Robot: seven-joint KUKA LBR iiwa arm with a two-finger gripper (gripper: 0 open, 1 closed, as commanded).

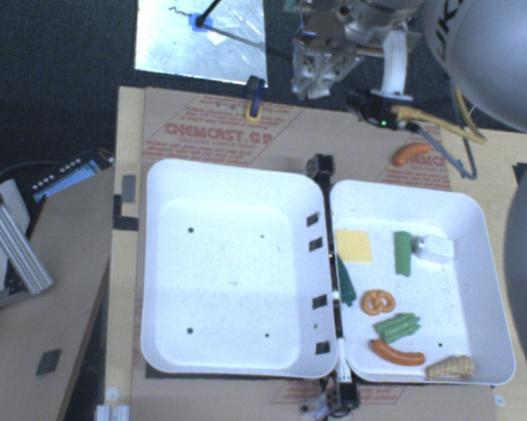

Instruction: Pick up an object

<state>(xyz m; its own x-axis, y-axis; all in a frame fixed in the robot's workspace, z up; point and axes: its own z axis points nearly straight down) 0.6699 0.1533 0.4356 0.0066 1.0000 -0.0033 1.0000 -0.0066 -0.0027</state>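
Note:
The right bin (487, 259) holds a yellow cheese slice (352, 246), a green block (402, 252), a clear white piece (434, 248), a pretzel (377, 302), green beans (396, 327), a sausage (396, 354), an ice-cream cone (451, 366) and a dark green piece (345, 285) by the divider. My gripper (316, 76) hangs high above the bench's back edge, beyond both bins, with nothing visible between its translucent fingers.
The left bin (166, 243) is bare white. Another sausage (411, 153) lies on the cardboard behind the right bin. A yellow-blue clamp (253, 100) stands at the back edge. The grey arm (503, 51) fills the upper right. Cables (434, 123) trail near the gripper.

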